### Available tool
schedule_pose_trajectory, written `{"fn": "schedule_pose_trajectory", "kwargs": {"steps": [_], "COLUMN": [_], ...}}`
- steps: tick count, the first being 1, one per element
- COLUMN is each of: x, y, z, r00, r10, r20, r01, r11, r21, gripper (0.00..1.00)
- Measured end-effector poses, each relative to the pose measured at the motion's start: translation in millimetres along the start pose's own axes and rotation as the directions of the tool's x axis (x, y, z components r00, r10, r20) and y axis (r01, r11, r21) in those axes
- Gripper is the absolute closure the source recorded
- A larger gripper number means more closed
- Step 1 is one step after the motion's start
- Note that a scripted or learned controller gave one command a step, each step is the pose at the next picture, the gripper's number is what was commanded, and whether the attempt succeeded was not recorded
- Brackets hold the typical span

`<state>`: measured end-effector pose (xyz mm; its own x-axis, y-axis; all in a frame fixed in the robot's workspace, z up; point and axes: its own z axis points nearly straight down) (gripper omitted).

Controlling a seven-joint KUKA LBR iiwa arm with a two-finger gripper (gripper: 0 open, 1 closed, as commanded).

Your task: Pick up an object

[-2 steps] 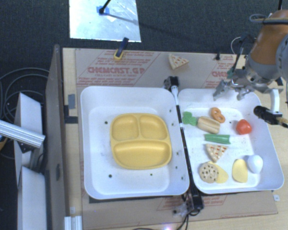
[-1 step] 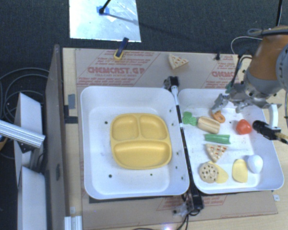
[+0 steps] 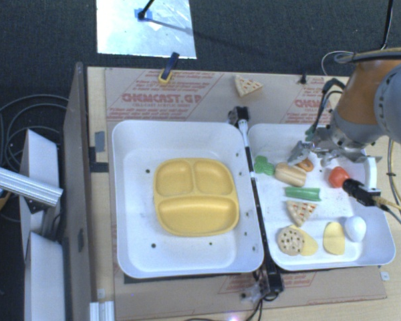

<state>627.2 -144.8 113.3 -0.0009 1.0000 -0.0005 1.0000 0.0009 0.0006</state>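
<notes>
Nothing is lifted yet: the hand [image 3: 306, 154] hangs low over the right bin [image 3: 374, 249], just above the hot dog bun [image 3: 291, 174], its grip state impossible to tell.

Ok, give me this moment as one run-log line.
arm: over right bin | tool: low, above bread roll | grasp: none seen | left bin: yellow tray
</notes>
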Motion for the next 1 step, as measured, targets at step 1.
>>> {"fn": "schedule_pose_trajectory", "kwargs": {"steps": [1], "x": [12.4], "y": [0.6], "z": [24.5], "r00": [1.000], "r10": [-0.002], "r20": [0.002], "r01": [0.002], "r11": [1.000], "r21": [-0.009], "gripper": [0.00]}}
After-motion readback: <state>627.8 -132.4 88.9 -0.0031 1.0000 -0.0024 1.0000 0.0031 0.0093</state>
